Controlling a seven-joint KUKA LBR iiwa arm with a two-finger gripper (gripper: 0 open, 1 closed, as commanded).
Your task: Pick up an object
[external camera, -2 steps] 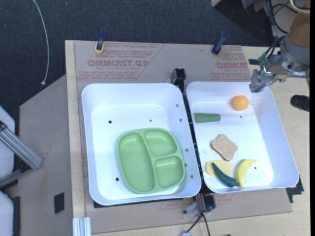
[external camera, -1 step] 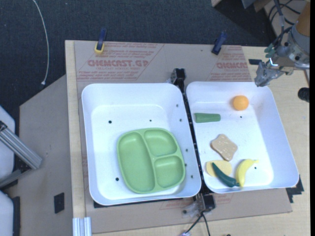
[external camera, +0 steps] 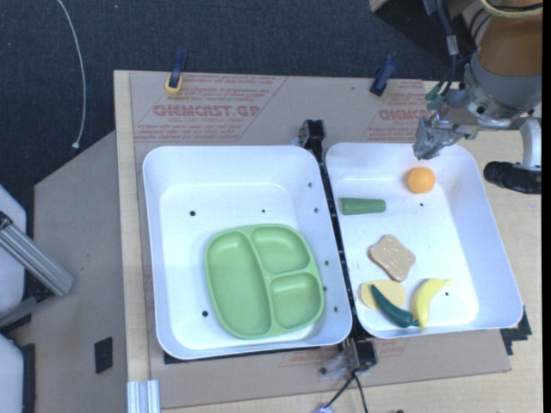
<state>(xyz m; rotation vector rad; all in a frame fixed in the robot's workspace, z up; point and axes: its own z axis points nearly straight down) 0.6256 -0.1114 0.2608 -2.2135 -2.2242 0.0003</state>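
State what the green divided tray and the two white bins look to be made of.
Green divided tray: probably moulded plastic, matte to satin; uniform colour, rounded compartment ridges, soft highlights. Left bin and right bin: likely thin formed plastic, smooth and slightly glossy; rounded corners, rolled rims.

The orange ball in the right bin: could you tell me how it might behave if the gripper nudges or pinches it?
The orange ball looks round and smooth, so it would probably roll at a nudge. It lies free on the right bin's flat floor, so a pinch from the gripper may squirt it aside.
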